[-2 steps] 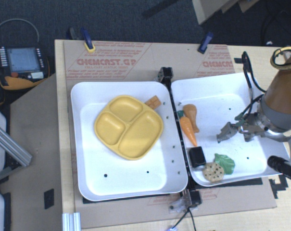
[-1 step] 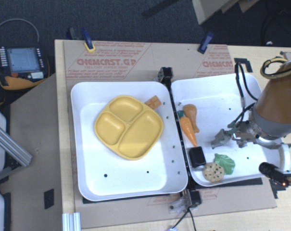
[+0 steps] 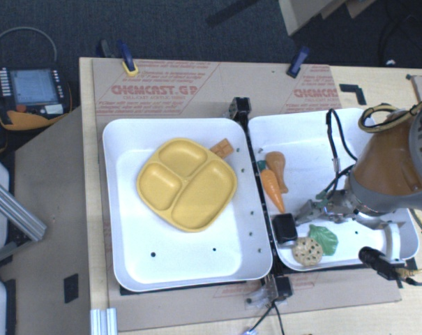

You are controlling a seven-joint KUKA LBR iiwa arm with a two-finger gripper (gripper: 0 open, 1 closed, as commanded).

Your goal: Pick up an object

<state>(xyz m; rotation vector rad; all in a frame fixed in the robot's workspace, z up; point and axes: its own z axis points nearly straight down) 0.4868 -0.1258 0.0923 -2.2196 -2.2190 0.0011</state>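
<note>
Arm (image 3: 399, 166) cut off at right; gripper (image 3: 321, 211) prob. blurred.

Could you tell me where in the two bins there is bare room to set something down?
Left bin: bare floor in front of the yellow tray. Right bin: bare far end beyond the carrot. Crowded at its near end: black block, cookie, green piece, end effector.

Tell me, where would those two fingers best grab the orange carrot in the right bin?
Probably across the carrot at its thicker upper half, coming straight down from above. It lies flat and long, tapering toward the black block, so fingers closing across its width should grip better than along its length.
</note>
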